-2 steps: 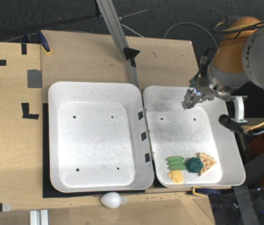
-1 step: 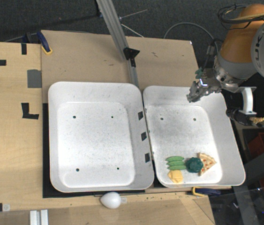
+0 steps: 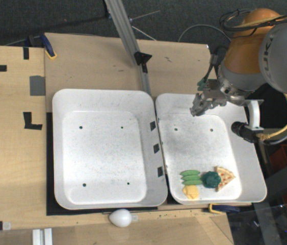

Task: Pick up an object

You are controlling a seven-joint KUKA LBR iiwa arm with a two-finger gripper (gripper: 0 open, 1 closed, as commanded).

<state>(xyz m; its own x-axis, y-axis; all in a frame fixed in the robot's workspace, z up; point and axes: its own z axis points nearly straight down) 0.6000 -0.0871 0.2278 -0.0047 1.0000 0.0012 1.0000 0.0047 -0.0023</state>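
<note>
Hovering at 12 o'clock of the right bin (image 3: pixel 245 137), end effector (image 3: pixel 198 110); grip state cannot be told. Toys cluster at 6 o'clock: green pod (image 3: pixel 190 176), yellow piece (image 3: pixel 190 191), teal lump (image 3: pixel 211 179), pizza slice (image 3: pixel 225 176). Likely light, stiff plastic; take the teal lump across its middle.

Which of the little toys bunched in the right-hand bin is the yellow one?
The yellow toy at the cluster's lower left. It sits just below the light green toy, with the dark green toy and the tan toy to its right.
</note>
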